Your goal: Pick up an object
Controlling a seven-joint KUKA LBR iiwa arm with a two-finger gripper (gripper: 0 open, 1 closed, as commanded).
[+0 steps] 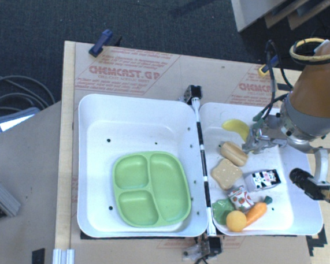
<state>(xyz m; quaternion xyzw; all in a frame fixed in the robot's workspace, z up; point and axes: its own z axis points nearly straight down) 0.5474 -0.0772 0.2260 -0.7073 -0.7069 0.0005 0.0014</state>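
My gripper [256, 141] hangs low over the right bin [295, 225], just right of a tan bread roll [234, 153] and below a yellow banana [237, 127]. Nothing can be seen held in it. Nearer the front lie a slice of toast [226, 174], a black and white box [264, 179], a red and white can [240, 196], a green piece [221, 209], an orange ball [236, 221] and a carrot [256, 213].
The left bin [97, 116] holds a green divided plate [151, 188]. The arm's grey and orange body [320, 85] covers the right bin's far right corner. A black clamp [192, 93] sits where the bins meet.
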